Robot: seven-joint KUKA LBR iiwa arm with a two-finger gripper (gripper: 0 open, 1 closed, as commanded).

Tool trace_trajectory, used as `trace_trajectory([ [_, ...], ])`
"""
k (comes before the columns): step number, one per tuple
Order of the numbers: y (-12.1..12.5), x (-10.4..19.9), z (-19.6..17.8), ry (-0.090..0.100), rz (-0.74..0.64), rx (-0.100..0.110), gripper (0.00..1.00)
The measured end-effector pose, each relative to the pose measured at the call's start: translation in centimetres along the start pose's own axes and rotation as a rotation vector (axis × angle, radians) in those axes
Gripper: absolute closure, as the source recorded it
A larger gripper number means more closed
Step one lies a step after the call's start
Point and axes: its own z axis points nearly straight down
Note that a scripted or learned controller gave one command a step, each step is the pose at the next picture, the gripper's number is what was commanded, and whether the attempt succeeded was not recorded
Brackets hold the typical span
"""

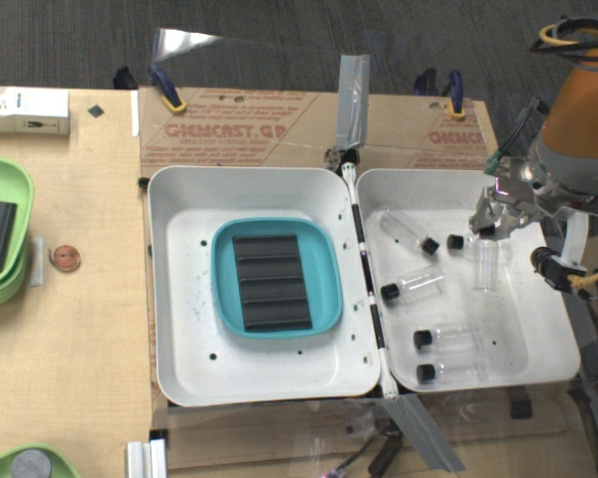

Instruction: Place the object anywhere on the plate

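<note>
A teal plate [324, 267] with a dark ridged insert lies in the middle of the left white bin [179, 297]. Several clear vials with black caps lie scattered in the right bin [538, 357]: one [407, 229] near its back left, one [417, 285] at mid left, two [448, 340] [456, 369] toward the front. Another clear vial [485, 265] lies just in front of my gripper [486, 223], which hovers low over the right bin's back right part. A small black cap [455, 240] sits beside it.
The divider rims between the two bins run down the middle. Cardboard sheets with clamps lie behind the bins. A green tray [10, 257] and a small box [25, 113] rest on the wooden bench at the left.
</note>
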Motion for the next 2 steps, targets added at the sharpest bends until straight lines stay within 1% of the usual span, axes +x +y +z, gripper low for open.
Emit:
trace_trajectory([
  [1,0.0,0.0,0.0,0.000,0.000,0.000,0.00],
  [2,0.9,-4.7,-6.3,0.000,0.059,-0.001,0.00],
])
